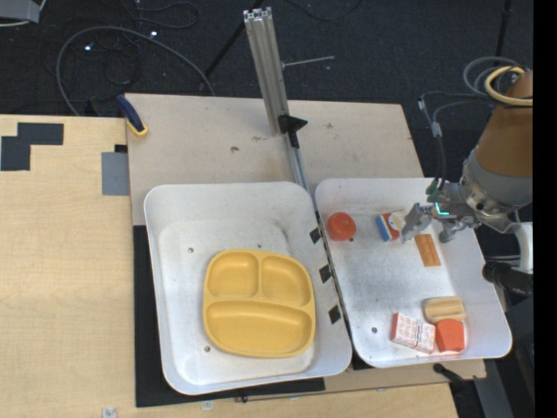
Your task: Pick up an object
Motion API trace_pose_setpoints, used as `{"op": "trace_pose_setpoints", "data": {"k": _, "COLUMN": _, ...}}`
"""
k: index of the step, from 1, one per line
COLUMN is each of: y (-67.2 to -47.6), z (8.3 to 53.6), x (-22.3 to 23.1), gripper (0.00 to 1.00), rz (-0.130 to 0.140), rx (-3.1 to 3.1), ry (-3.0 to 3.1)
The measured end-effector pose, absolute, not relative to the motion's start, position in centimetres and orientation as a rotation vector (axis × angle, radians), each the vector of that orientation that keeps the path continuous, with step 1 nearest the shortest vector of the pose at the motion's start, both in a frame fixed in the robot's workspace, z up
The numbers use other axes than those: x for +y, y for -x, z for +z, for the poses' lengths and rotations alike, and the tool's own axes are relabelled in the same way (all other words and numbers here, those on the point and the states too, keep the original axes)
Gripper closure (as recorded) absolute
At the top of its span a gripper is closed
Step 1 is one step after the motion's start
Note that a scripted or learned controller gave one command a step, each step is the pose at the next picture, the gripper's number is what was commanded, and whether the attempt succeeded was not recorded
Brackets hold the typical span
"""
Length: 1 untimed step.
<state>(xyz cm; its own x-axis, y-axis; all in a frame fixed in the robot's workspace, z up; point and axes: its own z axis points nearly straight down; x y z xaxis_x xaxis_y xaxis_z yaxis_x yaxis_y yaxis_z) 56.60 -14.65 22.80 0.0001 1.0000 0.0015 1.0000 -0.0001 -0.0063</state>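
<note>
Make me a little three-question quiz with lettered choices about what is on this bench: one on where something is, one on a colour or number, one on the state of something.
1. Where does the yellow tray lie?
A. In the left bin
B. In the right bin
C. On the wooden table

2. What colour is the round object near the right bin's left edge?
A. Blue
B. Green
C. Orange-red

3. How do the tray's compartments look?
A. Full of toys
B. Bare
C. Covered by a lid

Answers:
1. A: the tray sits inside the left bin.
2. C: its surface is plainly orange-red.
3. B: all three compartments show bare yellow plastic.
</note>
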Motion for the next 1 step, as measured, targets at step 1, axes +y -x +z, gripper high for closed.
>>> {"op": "trace_pose_setpoints", "data": {"k": 1, "y": -56.68, "z": 22.94, "x": -14.65, "gripper": 0.0, "rz": 0.002, "rx": -2.22, "ry": 2.219}}
